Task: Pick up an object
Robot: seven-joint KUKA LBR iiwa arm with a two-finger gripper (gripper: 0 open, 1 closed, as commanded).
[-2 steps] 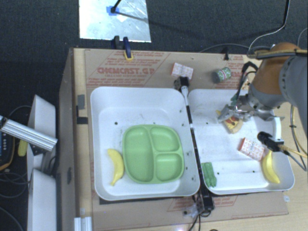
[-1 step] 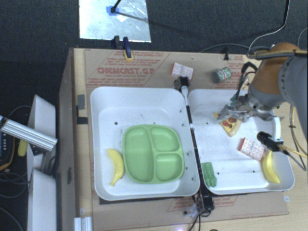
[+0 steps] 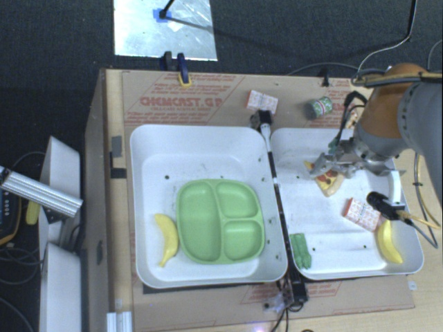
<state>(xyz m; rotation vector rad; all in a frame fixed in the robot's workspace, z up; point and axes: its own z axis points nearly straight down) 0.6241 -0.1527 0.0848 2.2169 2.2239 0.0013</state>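
Two white bins [image 3: 208, 140] hold two bananas [image 3: 166, 239] (one apiece); jaws [image 3: 331, 166] state unclear, above pizza slice [image 3: 330, 182].

Even, fairly bright light is falling from above, washing the two white bins [image 3: 208, 140] nearly to blank, so their walls are showing little shading. A shiny metal sheet [image 3: 165, 18] at the upper left of the frame is throwing back patchy glare. Shadows are staying soft and short; the green plate [image 3: 220, 221] is casting only a faint one. The dark floor [image 3: 48, 40] is looking grainy, and the whole picture is reading slightly soft, with small details smearing.
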